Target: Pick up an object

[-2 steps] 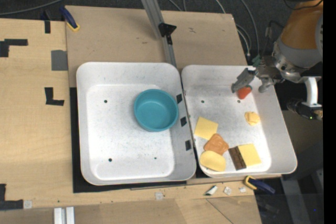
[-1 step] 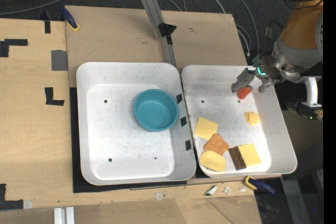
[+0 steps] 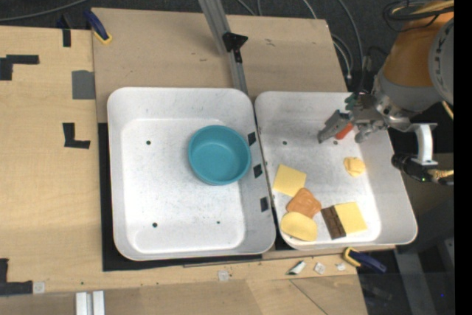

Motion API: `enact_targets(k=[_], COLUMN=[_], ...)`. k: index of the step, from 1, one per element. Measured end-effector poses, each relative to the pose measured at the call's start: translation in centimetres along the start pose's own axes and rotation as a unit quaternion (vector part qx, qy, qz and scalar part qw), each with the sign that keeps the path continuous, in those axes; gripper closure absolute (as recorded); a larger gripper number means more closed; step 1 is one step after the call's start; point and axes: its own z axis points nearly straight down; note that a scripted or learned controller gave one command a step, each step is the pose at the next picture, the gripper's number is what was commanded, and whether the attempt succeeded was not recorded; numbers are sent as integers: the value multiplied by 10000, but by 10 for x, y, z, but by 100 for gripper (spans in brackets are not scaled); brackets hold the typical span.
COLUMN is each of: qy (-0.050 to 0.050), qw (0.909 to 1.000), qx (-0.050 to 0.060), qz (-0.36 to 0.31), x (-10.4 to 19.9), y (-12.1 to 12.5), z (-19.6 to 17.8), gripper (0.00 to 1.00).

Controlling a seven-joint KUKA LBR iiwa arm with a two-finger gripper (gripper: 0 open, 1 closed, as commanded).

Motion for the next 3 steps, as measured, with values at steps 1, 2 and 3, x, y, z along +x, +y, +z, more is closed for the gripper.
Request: enact_targets(k=[1,2,3], qy=[7,-5,0], qw=[10000,10000,10000], qx=[14,-20,-16], qz=[-2,-4,-7], x=[3,4,5], y=[-2,-2,-2], z=[65,93,82], gripper=[0,0,100])
